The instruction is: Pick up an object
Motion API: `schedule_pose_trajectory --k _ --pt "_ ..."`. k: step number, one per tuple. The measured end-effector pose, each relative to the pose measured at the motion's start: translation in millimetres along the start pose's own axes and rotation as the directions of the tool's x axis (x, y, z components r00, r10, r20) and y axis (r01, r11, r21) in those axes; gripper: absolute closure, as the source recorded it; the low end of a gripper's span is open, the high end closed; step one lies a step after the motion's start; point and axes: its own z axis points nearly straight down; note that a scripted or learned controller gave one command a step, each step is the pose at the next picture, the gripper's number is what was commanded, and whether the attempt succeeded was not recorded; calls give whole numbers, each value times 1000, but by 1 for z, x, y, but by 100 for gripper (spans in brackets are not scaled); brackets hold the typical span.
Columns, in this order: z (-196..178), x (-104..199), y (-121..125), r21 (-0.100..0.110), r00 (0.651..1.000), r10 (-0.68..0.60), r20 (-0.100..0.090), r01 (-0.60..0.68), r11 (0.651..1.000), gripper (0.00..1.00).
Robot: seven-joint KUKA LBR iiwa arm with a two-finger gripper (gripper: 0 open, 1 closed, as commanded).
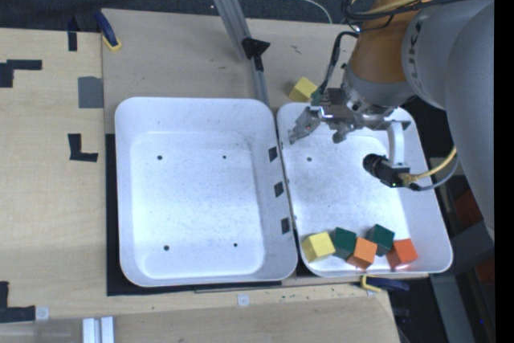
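Jaws [321,124] sit over the far end of the right bin [430,197], fingers spread apart, nothing between them. Blocks cluster at the bin's near edge, well apart from the jaws: yellow block [318,244], two green blocks [344,239], orange block [364,252], red block [401,251]. Another yellow cube [304,88] lies on the counter [177,64] just beyond the bin, near the jaws.

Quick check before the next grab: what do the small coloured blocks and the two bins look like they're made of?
Coloured blocks: probably painted wood or foam, going by the flat matte colours and crisp edges with no glare; the view leaves it open. Right bin and left bin: likely moulded plastic, smooth white with rounded rims, scuffed with dark specks.
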Motion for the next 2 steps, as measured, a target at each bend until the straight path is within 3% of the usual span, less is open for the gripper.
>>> schedule_pose_trajectory --k 1,2 --pt "-50 -2 23 -2 1000 3 3 -3 1000 0" --pt "-80 -35 71 -2 1000 4 5 -4 1000 0"
